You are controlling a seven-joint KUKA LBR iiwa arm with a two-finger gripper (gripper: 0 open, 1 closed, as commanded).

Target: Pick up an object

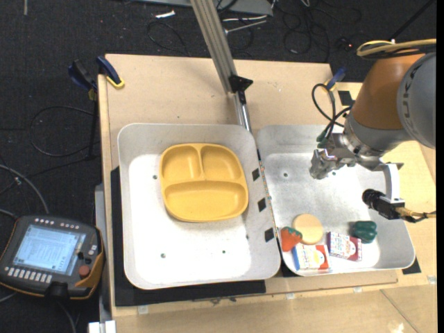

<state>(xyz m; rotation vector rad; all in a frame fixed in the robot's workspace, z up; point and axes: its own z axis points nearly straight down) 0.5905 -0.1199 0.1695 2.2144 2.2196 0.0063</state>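
Currently the arm (395, 103) reaches in over the right bin (298, 151), and the gripper (323, 165) hangs above the bare upper part of that bin, well apart from every object; nothing is seen between its fingers, and how far they stand apart cannot be told from this view. Candidate objects, in descending size: the yellow divided plate (204, 182) lies alone in the left bin (139, 255); it is judged rigid, smooth plastic, wide and shallow, so only its raised rim or a divider ridge offers a hold, and slipping is likely. The remaining items cluster at the near edge of the right bin. The two small printed cartons (326, 252) lie flat, touching each other; they are judged light and mildly crushable, best taken across their short sides. The pale round piece (308, 227), just beside the cartons, looks light and stiff; grip across its diameter. The green item (363, 230) and the small red-orange item (289, 238) look light and irregular, and the latter rests near the bin wall, limiting finger clearance.
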